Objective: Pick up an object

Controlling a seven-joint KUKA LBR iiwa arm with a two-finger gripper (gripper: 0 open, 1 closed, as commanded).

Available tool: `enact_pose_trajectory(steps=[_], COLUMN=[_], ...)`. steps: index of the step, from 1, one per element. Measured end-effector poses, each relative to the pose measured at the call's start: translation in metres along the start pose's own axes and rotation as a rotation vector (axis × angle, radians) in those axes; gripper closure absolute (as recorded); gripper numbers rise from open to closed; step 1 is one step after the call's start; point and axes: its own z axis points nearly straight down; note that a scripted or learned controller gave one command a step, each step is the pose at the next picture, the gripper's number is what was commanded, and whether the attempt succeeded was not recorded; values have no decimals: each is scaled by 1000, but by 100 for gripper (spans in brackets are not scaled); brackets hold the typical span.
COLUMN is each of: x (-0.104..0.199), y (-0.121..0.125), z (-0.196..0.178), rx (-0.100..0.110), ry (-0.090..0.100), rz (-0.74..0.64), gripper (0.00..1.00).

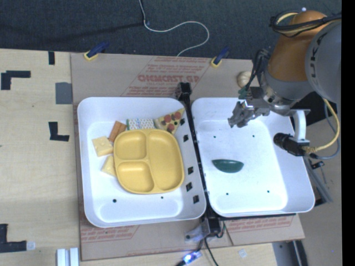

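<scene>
Camera view: dark green object (228, 165) lies lengthwise left-right; end effector (241, 118) fingers' state unclear.

White cable (177, 26) loops across dark carpet (55, 10).

The wooden bench (33, 159) carries a brown cardboard sheet (161, 73), held at its far edge by a yellow clamp (96, 50) and a blue clamp (220, 55). On the sheet sit the left bin (89, 148) and the right bin (288, 187), touching side by side. Black tape marks (14, 79) lie on the bench's left part.
</scene>
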Motion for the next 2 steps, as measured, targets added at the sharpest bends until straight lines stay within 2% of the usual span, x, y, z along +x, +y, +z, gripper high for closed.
enact_pose_trajectory(steps=[1, 2], x=[52, 54], y=[-22, -30], z=[13, -6], rx=[7, 4], ry=[1, 1], rz=[-3, 0], gripper=[100, 100])
